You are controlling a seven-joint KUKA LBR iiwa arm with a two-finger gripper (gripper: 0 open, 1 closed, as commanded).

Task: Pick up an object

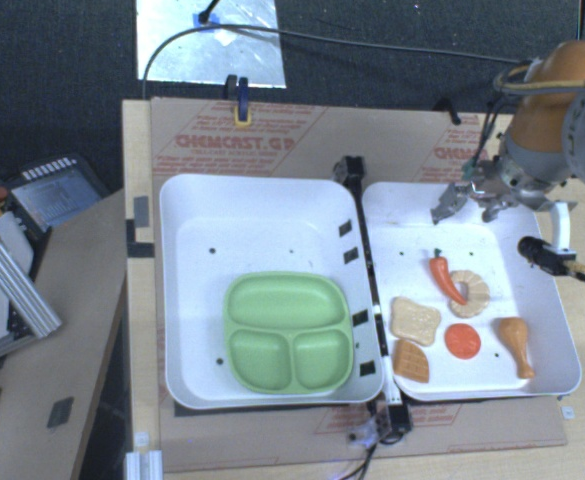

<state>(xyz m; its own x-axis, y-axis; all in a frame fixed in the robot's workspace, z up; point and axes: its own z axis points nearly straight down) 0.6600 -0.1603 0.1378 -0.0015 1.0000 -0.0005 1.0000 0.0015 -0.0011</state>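
Tool sits over the upper part of the right bin, fingers spread, nothing between them. Food pieces lie lower in that bin: chili pepper, bread slice, tomato slice, drumstick. Green tray in left bin.

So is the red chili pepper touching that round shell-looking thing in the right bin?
Touching. The camera view shows the chili pepper lying against the shell, its lower tip overlapping the shell's left edge.

Left bin: upper half open floor; green tray fills lower middle.
Right bin: upper left bare; food crowds lower half.
Divider: black clips along it.
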